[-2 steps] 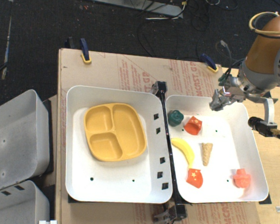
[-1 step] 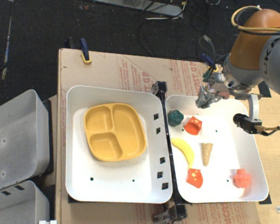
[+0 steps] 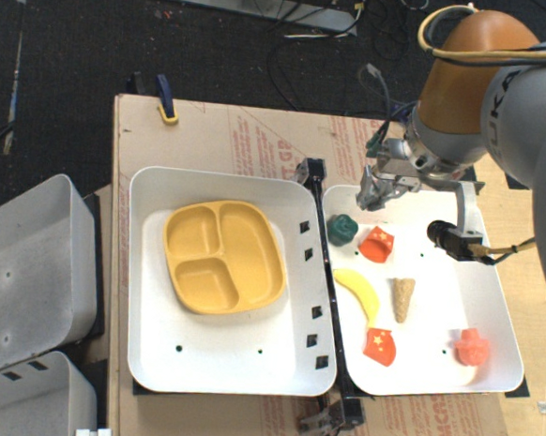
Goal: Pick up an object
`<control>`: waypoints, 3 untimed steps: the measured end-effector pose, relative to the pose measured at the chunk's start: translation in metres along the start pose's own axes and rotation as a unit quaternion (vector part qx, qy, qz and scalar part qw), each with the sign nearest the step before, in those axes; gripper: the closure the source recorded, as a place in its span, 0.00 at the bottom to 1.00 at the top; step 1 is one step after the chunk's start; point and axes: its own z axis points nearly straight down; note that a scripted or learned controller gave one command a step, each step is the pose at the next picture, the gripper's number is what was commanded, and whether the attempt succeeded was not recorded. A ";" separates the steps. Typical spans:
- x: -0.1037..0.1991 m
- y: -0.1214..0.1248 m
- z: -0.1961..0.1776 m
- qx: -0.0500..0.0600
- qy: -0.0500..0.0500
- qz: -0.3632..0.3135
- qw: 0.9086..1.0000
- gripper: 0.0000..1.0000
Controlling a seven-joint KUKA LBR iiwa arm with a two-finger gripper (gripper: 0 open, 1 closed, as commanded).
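The pincer [image 3: 374, 194] hung over the far edge of the right bin [image 3: 505, 320] with nothing between its fingers; whether they stood apart or together I could not tell from where I stood. Nearest it — just below and a little to the left — sat a small dark-green object [image 3: 343, 229], and just below it to the right lay a red piece [image 3: 376, 245]. Farther toward the near rim lay a yellow banana [image 3: 359, 293], a tan cone [image 3: 402, 299], a second red piece [image 3: 380, 346] and a pink lump [image 3: 473, 348]. Well off to its left, the other bin held a yellow divided plate [image 3: 223, 255]. The step in hand looked like the approach — nothing yet grasped. Next would probably come a short descent onto the green object, fingers straddling it before closing.
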 end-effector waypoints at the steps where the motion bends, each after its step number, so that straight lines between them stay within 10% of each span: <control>1: 0.049 -0.011 0.011 0.001 -0.001 0.001 1.000 1.00; 3: 0.143 -0.024 0.013 0.000 0.000 0.001 1.000 1.00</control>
